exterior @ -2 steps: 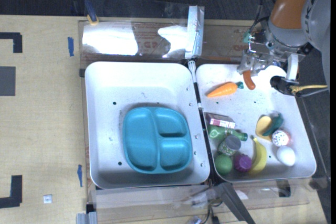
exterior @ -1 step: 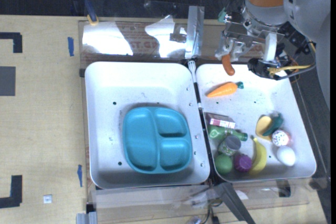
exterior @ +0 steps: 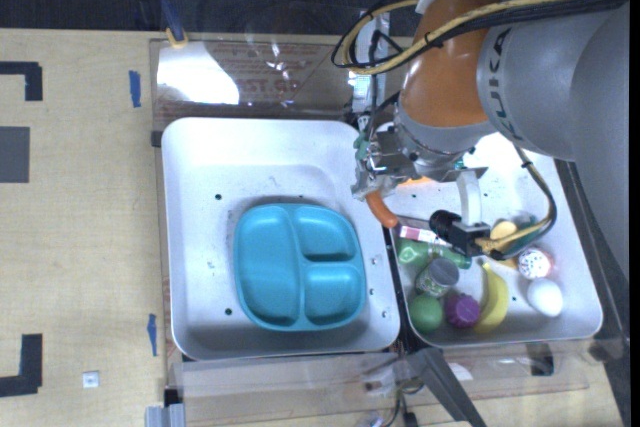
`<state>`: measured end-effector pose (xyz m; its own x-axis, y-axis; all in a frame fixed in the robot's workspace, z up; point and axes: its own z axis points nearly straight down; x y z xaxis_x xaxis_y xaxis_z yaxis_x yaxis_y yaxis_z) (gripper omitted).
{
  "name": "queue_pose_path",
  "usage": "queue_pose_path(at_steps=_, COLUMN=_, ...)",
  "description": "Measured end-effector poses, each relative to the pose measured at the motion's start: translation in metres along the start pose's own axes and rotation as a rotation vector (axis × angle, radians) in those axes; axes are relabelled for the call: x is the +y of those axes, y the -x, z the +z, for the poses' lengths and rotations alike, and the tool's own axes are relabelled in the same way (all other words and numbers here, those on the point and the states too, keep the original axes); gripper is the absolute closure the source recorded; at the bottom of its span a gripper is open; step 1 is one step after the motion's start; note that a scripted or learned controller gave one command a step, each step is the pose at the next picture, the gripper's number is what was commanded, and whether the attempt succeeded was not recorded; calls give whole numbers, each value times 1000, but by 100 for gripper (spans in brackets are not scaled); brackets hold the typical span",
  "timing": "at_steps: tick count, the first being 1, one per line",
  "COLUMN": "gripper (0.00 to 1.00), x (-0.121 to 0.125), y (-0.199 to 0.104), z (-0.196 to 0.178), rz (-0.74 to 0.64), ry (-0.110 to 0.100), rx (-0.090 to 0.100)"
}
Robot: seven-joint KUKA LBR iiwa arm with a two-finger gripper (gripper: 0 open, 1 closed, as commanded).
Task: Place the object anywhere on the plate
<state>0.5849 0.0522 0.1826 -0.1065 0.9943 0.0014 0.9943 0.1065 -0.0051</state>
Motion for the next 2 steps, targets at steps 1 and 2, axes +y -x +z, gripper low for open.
queue_pose_path(at_steps=1, gripper=100, x=-92, y=-50, z=0, rz=134, ry=1, rx=0)
queue_pose_path(at_steps=2, gripper=0, x=-92, y=-48, z=-1, rz=137, ry=2, rx=-1)
